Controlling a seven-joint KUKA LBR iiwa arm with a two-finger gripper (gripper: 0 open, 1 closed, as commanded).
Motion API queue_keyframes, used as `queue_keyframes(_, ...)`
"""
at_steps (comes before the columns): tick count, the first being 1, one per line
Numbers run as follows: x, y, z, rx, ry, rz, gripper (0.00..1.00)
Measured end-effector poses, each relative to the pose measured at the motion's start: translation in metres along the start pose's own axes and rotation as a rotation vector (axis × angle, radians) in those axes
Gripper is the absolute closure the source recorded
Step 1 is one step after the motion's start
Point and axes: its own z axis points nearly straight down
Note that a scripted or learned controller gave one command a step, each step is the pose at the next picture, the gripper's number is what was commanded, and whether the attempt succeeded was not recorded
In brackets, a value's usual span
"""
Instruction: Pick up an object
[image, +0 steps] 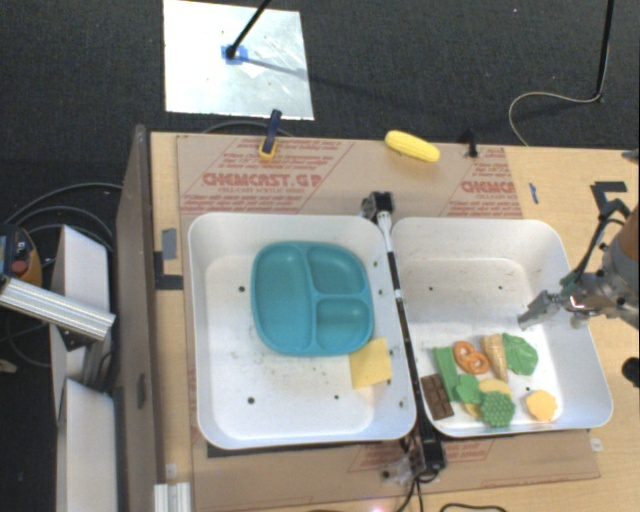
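My gripper (562, 300) hangs over the right side of the right bin (470, 250), reaching in from the right edge. Just below it lies a pile of toy food in the bin's front corner: a green leafy piece (520, 353), an orange pretzel (465, 355), a tan piece (495, 352), a brown chocolate bar (436, 396), a green broccoli-like piece (497, 408) and an orange round piece (541, 405). The gripper sits above and to the right of the green leafy piece, apart from the pile. I see nothing held in it.
The left bin (225, 300) holds a teal divided plate (312, 298) and a yellow cheese square (371, 363) at the plate's front right corner. A yellow toy (412, 146) lies on the cardboard behind the bins. A black divider (395, 290) runs between the bins.
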Motion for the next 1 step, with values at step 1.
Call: queue_keyframes(1,0.0155,0.0016,0.0862,-0.002,0.008,0.001,0.0)
